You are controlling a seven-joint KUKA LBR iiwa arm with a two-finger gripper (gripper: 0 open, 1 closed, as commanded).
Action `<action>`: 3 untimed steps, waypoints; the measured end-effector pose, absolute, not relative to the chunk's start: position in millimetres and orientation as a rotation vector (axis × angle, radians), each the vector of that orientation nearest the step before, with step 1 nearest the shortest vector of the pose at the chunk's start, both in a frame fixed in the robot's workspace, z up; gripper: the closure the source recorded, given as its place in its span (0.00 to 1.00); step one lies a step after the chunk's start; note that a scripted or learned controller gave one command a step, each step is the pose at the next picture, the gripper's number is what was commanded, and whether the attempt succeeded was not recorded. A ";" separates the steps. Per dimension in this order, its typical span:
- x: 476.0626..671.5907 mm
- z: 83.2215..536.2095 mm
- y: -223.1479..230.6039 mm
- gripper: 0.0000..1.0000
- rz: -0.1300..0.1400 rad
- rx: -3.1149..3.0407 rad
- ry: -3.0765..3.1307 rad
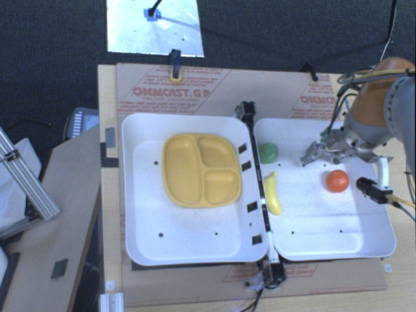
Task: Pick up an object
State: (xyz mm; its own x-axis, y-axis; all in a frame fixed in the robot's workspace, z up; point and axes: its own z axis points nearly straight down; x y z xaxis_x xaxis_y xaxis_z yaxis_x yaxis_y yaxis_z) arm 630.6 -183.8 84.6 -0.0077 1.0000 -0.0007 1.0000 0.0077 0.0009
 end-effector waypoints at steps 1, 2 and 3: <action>632.0 96.8 -183.9 1.00 0.004 2.207 2.228; 631.0 154.4 -174.4 1.00 0.005 2.211 2.225; 629.1 199.2 -174.0 1.00 0.005 2.210 2.225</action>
